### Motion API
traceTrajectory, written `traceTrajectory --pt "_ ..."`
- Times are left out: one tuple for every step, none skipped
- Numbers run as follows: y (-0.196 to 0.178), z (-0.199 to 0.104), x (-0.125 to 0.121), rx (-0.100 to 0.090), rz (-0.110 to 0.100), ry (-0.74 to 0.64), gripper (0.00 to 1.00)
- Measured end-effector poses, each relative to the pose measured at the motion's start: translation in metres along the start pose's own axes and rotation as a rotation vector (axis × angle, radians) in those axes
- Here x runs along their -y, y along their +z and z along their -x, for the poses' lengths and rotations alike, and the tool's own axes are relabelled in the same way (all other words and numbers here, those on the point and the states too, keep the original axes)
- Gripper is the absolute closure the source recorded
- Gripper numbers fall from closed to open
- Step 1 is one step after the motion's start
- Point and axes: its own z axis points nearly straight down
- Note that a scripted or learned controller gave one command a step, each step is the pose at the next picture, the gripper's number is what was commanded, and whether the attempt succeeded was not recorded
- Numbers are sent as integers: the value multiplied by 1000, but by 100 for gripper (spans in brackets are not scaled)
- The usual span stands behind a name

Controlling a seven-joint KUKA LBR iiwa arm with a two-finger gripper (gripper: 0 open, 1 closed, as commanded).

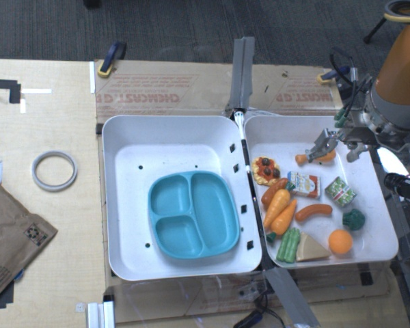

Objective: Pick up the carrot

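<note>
Orange and long, the carrot [276, 206] lies in the right bin [386, 203], near its left wall. A second orange carrot [284, 217] lies right beside it, touching it. Just above them sits a small pizza slice [266, 170]. To the right are a little juice box [304, 183], a sausage [313, 212] and a green and white packet [340, 192]. Lower down are a green cucumber [288, 245], a cheese wedge [313, 249], an orange ball [339, 242] and a dark green piece [353, 219].

The claw [321, 147] hangs over the top part of the right bin, well apart from the carrot. A small orange thing [316, 158] sits at its fingers, and I cannot tell if they grip it.

The left bin [123, 183] holds a blue tray [191, 214]. A tape ring [55, 170] lies on the tabletop [41, 128].
</note>
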Motion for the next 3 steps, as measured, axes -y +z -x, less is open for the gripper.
traceTrajectory --pt "77 -52 48 0 1 -275 0" --pt "176 15 38 -1 2 -157 0" --pt "176 -10 71 -1 2 -79 0"
